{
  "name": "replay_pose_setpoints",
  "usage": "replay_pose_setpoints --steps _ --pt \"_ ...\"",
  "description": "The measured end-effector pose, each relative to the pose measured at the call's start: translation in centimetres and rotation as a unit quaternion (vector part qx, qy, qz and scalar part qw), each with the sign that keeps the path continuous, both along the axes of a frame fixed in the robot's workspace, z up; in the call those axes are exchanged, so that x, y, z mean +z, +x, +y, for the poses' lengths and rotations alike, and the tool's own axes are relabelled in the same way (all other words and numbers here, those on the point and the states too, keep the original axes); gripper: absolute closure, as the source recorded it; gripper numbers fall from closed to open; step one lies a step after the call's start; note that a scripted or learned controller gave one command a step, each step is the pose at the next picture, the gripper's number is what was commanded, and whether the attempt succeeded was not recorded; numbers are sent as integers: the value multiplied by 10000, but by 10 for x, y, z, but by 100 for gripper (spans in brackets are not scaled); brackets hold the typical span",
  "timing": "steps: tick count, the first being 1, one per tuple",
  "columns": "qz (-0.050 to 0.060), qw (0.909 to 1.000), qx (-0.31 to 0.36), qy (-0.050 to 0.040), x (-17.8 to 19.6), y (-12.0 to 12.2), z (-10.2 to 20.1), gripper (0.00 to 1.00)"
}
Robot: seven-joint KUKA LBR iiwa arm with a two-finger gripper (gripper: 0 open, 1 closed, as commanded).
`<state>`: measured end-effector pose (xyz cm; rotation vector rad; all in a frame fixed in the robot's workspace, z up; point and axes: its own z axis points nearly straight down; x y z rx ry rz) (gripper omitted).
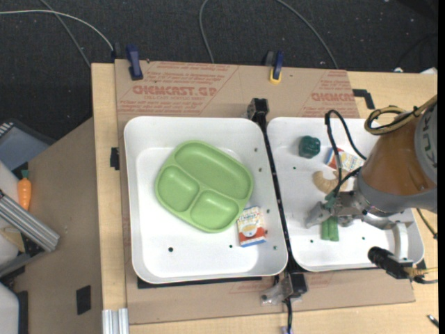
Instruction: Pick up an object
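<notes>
While I am watching the camera view, the arm (400, 162) is reaching in from the right over the right bin (295, 218), and the gripper (332, 211) is hanging low above the bin floor. Its grey fingers (316, 214) are spreading apart, and I am seeing nothing between them. The likeliest target, a green block (329, 229), is lying on the floor of that bin just below the gripper, toward the near rim, with its long axis running roughly from far to near. I am judging that a short drop, shifted slightly toward the near rim, is what the grasp needs. A teal piece (309, 145) is sitting near the far wall. In the left bin (139, 207), a green tray (203, 185) and a small carton (251, 226) are lying well apart from the gripper.
</notes>
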<state>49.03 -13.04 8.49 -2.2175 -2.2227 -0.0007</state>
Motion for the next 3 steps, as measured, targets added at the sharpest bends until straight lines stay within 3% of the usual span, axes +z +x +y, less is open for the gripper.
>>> replay_pose_setpoints --steps 1,2,3 --pt "-21 10000 -5 -5 11 1 -1 100" --pt "-71 10000 36 6 150 -8 90 100" --pt "-16 10000 17 -7 165 11 154 100"
